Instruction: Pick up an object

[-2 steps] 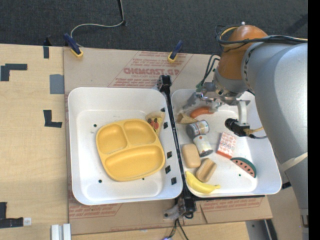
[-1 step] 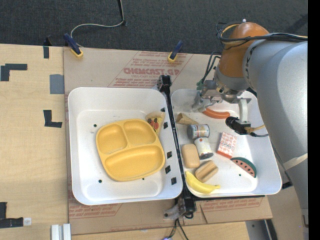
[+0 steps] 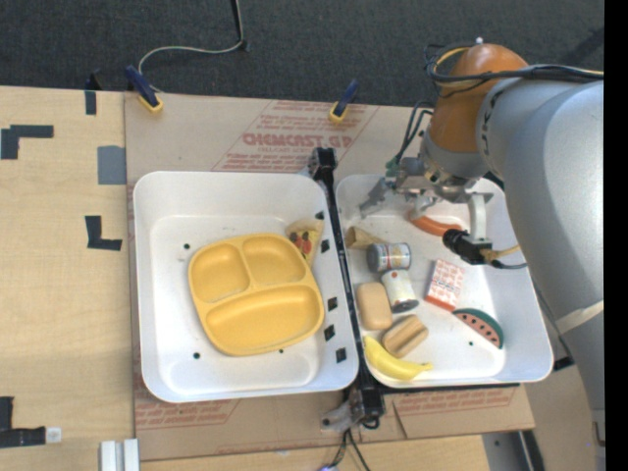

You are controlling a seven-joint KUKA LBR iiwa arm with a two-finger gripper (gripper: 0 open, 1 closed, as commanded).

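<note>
Banana [image 3: 394, 363], yellow, curved, at right bin's [image 3: 530, 356] front edge

Right bin [image 3: 525, 361]: can [image 3: 390, 257], banana [image 3: 392, 362], bread rolls [image 3: 374, 305], watermelon slice [image 3: 481, 326].

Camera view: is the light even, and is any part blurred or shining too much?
Camera view: light is soft and even, shadows faint; the white bins look bright but keep detail; the yellow divided plate is sharp; the grey arm, nearest the lens, looks slightly soft.

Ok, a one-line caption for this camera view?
Arm's pincer hovers over right bin of toy food, above a banana; yellow tray in left bin.
</note>
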